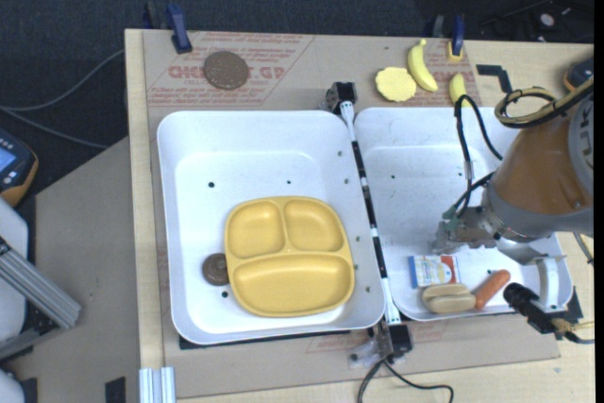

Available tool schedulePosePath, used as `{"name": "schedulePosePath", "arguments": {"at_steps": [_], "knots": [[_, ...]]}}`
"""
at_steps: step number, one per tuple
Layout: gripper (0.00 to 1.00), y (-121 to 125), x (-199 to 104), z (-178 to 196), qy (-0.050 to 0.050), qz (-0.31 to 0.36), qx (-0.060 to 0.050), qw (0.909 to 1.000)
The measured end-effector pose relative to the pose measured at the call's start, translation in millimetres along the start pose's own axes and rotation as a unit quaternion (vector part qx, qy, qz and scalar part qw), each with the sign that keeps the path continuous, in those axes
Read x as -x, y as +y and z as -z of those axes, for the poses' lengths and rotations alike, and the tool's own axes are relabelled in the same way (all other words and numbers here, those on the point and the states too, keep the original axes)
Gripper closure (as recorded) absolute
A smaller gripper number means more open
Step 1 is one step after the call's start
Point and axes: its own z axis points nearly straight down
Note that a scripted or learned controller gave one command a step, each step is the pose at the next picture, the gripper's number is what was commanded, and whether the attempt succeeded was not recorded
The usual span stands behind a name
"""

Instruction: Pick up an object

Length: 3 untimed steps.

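Observation:
In the right bin [406, 165], near its front edge, lie a small white and blue packet [434, 271], a tan bun [447, 299] and an orange sausage [491, 289]. My gripper [459, 234] hangs low over the bin, just behind the packet and slightly to its right, with the grey arm [543, 175] covering the bin's right side. I see nothing held in it. The left bin [189, 156] holds a yellow divided plate [287, 255] with a small brown disc [215, 269] at the plate's left edge.
On the bench behind the bins lie a brown disc [225, 69], a yellow wavy piece [395, 84], a banana [422, 67] and a smaller yellow piece [457, 88]. A black cable [464, 146] loops above the right bin. Clamps sit along the divider between the bins.

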Motion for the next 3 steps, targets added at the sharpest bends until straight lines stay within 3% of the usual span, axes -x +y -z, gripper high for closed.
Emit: {"name": "schedulePosePath", "arguments": {"at_steps": [1,2,3], "knots": [[1.0,72.9,-66.4,95.6,0.0,0.006,0.006,1.0],[1.0,133.4,-4.2,125.7,-0.002,0.0,0.003,1.0],[1.0,183.2,20.9,114.2,-0.001,0.001,0.001,1.0]]}}
